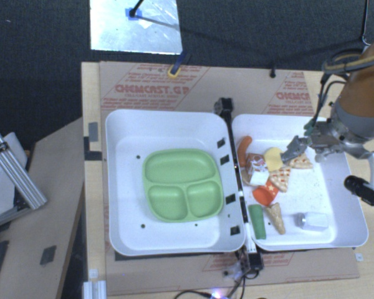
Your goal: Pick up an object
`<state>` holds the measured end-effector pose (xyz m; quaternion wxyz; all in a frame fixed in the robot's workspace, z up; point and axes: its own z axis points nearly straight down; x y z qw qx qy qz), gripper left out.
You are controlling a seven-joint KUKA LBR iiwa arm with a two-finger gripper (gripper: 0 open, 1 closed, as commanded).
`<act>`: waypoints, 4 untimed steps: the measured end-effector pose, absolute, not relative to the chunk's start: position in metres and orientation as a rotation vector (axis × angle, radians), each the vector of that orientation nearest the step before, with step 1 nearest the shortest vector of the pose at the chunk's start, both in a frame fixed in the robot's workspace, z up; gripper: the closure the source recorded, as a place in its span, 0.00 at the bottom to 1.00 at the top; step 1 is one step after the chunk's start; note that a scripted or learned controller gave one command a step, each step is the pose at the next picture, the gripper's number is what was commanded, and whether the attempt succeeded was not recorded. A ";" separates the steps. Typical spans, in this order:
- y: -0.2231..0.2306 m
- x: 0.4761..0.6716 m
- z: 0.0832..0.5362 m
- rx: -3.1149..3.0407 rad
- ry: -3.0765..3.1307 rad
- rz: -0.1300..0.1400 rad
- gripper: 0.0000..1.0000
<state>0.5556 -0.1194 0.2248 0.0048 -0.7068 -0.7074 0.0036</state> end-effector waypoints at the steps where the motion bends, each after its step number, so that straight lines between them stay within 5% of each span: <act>1: -0.119 0.558 0.232 -2.219 -2.226 -0.002 0.00; 4: -0.118 0.558 0.104 -2.219 -2.222 0.000 0.00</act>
